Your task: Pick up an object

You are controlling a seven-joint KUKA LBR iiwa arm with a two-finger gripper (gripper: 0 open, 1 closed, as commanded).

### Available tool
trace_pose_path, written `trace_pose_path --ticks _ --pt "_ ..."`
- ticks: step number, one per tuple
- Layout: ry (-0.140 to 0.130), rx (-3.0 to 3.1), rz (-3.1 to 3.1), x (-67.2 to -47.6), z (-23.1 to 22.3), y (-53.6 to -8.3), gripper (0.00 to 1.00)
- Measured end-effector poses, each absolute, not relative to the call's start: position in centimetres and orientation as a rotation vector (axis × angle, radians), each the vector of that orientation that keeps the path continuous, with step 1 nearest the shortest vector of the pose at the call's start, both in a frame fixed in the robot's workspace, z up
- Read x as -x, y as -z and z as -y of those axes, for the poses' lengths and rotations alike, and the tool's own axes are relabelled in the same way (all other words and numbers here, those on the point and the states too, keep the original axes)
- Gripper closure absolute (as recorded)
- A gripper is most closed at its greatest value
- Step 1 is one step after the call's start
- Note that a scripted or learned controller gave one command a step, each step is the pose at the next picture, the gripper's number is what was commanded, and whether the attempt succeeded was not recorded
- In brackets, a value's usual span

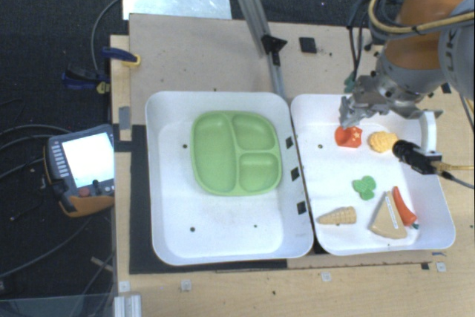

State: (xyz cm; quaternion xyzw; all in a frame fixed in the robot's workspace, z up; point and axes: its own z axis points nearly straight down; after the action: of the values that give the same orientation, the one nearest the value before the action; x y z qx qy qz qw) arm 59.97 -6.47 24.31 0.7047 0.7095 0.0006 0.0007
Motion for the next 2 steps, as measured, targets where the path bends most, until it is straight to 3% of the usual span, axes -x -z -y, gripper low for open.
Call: trace_pose_path --ticks 2 --pt "-0.001 -2.213 -2.231 -58.4 -3.7 -23.1 1.00"
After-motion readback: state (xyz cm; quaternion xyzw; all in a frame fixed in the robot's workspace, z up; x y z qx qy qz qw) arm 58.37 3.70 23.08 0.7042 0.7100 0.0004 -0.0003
